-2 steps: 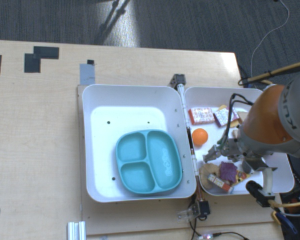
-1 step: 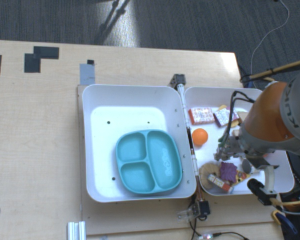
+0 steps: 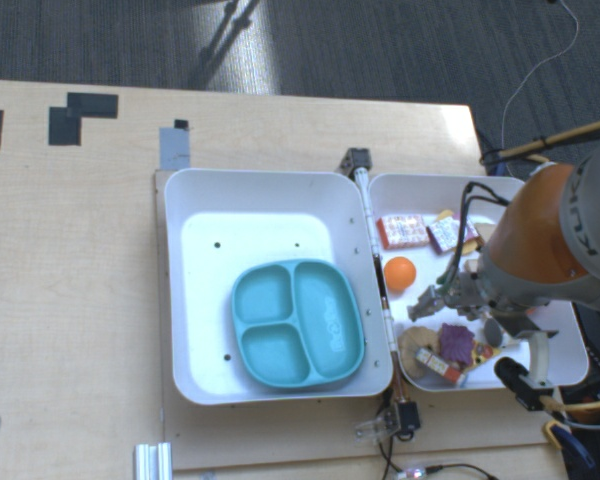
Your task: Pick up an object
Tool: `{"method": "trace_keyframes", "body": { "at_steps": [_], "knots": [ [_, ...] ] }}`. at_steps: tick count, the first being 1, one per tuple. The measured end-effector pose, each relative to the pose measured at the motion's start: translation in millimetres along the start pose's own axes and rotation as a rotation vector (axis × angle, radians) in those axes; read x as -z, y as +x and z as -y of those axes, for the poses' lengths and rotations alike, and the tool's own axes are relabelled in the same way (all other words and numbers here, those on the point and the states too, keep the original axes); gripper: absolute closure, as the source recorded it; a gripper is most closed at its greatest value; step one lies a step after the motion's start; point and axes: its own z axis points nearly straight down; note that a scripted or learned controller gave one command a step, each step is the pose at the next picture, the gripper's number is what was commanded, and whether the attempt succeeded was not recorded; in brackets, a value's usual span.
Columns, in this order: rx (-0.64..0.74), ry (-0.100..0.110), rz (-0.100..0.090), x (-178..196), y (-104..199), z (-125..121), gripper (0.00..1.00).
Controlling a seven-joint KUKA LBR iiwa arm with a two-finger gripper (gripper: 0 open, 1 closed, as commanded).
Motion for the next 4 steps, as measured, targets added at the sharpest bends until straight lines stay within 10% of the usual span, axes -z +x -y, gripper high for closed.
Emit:
{"method": "trace_keyframes", "body": {
  "at_steps": [1,2,3,4],
  "knots": [
    [-0.002,0.014,-0.003,-22.3,0.2,5.2,0.0],
    [-0.001,0.007,-0.002,-10.7,0.1,2.5,1.0],
    [-0.001,0.007,-0.002,-10.8,0.2,2.6,0.0],
    [0.001,0.004,-0.003,-0.3,0.9,0.9,1.0]
  ]
}}
